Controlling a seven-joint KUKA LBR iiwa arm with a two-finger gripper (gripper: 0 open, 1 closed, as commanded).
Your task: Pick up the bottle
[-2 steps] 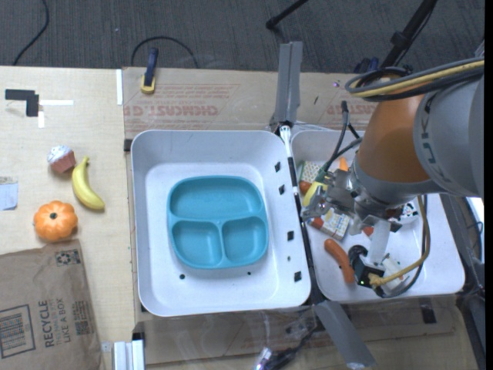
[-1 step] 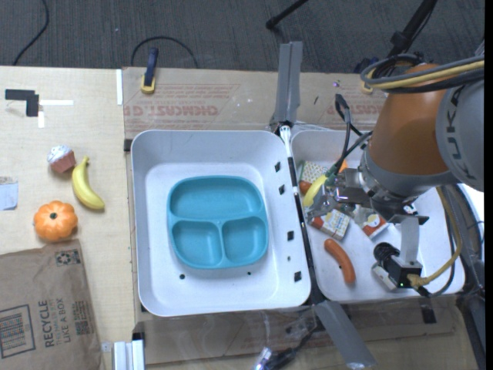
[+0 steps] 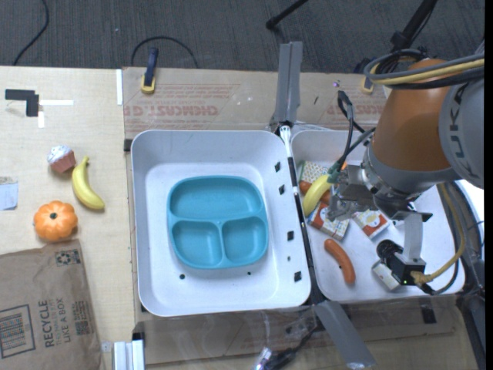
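My tool hangs low in the right bin, over small packets; I cannot tell its state. A yellow bottle lies just left of it, a sausage nearer. The left bin holds a blue tray.

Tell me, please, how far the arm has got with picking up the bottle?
Done: the arm has reached over the right bin. In hand: its gripper is low among the clutter beside the hot dog; I cannot pick out a bottle or a grasp. Left: gripping and lifting.
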